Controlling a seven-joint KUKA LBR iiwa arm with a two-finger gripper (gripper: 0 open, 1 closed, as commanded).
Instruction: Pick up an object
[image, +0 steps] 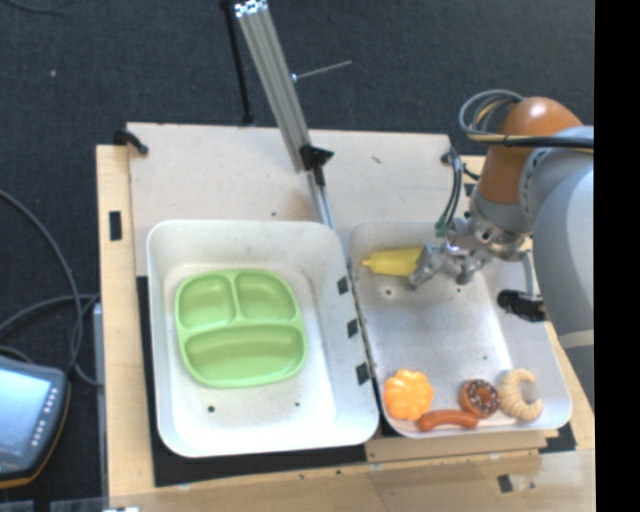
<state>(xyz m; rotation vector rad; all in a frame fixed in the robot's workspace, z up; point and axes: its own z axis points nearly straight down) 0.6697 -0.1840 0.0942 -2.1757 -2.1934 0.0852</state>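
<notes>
My gripper (441, 272) hangs over the far edge of the right bin (452, 330), just right of a yellow squeeze-bottle-like object (391, 262) that lies on its side at the bin's back left. One finger (423, 272) sits close to the yellow object's right end, and nothing is visibly held. Along the bin's near edge lie an orange pumpkin-like toy (408, 393), a red sausage (448, 421), a brown chocolate donut (481, 397) and a beige ring pastry (520, 393).
The left bin (190, 410) holds a green divided plate (240, 326). A slanted metal pole (283, 95) rises from the bench behind the bins. The grey arm (555, 230) fills the right side.
</notes>
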